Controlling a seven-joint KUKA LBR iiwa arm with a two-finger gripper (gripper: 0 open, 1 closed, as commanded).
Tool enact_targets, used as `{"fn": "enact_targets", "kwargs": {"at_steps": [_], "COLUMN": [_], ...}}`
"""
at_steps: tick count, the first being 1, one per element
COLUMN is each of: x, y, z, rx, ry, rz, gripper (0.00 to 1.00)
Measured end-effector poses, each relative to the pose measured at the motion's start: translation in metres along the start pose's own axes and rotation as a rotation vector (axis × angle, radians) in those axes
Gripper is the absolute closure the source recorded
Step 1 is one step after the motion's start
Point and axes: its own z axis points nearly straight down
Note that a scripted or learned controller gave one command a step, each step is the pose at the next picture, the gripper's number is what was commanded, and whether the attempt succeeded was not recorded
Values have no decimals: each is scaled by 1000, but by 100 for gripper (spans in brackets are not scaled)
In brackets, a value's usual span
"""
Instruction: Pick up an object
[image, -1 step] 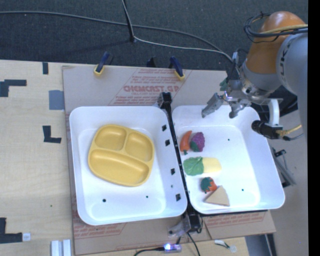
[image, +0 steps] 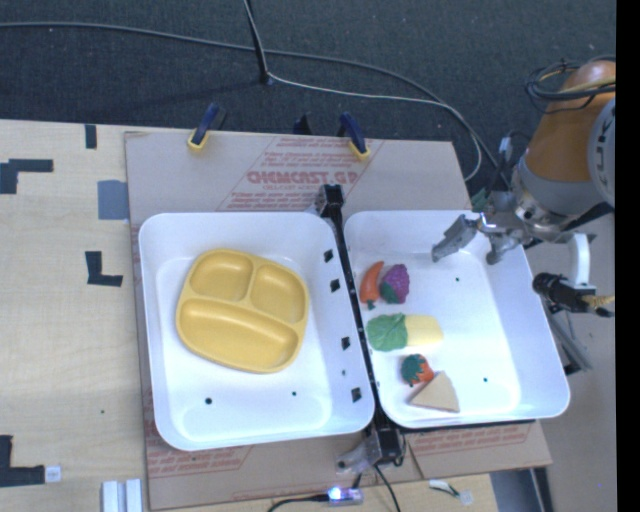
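Observation:
Several toy foods lie in the right bin: an orange carrot, a purple grape bunch, a green leafy piece touching a pale yellow block, a red and green piece, and a tan wedge. My gripper hangs over the bin's upper right part, right of the grapes and apart from all the food. Its two fingers are spread open, one finger pointing left, with nothing between them.
The left bin holds a yellow divided plate. Black clips run along the ridge between the bins. Blue and yellow clamps pin the cardboard at the back. Cables hang by the arm at right.

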Motion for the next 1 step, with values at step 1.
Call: {"fn": "enact_targets", "kwargs": {"at_steps": [1], "x": [23], "y": [-64], "z": [32], "rx": [2], "ry": [2], "rz": [-97], "gripper": [0]}}
